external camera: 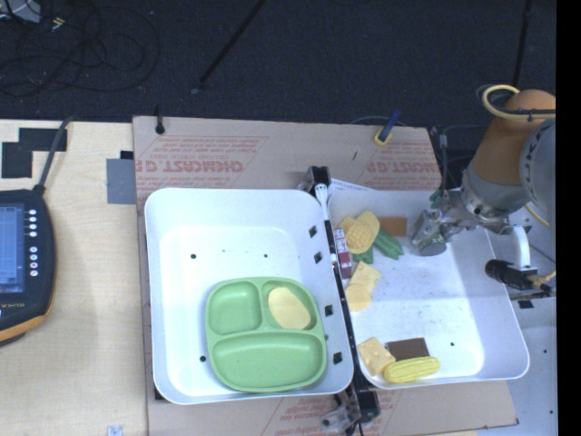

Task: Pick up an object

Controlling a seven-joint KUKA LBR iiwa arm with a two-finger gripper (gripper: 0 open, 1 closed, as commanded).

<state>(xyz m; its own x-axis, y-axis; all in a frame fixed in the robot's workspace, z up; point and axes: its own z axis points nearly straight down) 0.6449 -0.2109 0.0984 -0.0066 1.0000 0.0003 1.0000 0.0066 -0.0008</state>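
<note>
Tool (pixel 430 234) low over the right bin's (pixel 490 316) upper floor, spread not discernible, nothing seen held — no pick is made. Nearest candidates: corn cob (pixel 362 232) just left; further cob (pixel 411 368) at the front.

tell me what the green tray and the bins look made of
Green tray: likely moulded plastic, matte, judging by its even colour, rounded compartment walls and soft sheen. Bins: probably thin formed white plastic, smooth and slightly glossy, with rounded corners and rolled rims. Neither can be confirmed from the look alone.
</note>
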